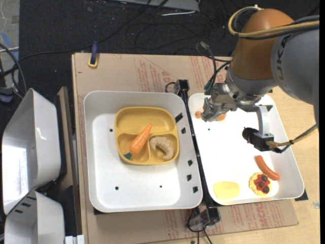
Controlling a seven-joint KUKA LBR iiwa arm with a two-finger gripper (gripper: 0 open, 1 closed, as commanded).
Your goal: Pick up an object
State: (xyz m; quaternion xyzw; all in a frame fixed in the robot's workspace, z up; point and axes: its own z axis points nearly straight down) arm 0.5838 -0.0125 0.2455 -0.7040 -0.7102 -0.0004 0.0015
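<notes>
- Hovering low at the far-left corner of the right shallow white bin (pixel 284 136), two-finger gripper (pixel 213 113) crowding a small orange object (pixel 219 118) by the wall.
- Finger state: impossible to tell.
- Risking jamming against the rim, nudging it aside.

I see bright, even overhead light, mild glare on the white bins (pixel 101 187), soft shadows, slightly grainy focus.
</notes>
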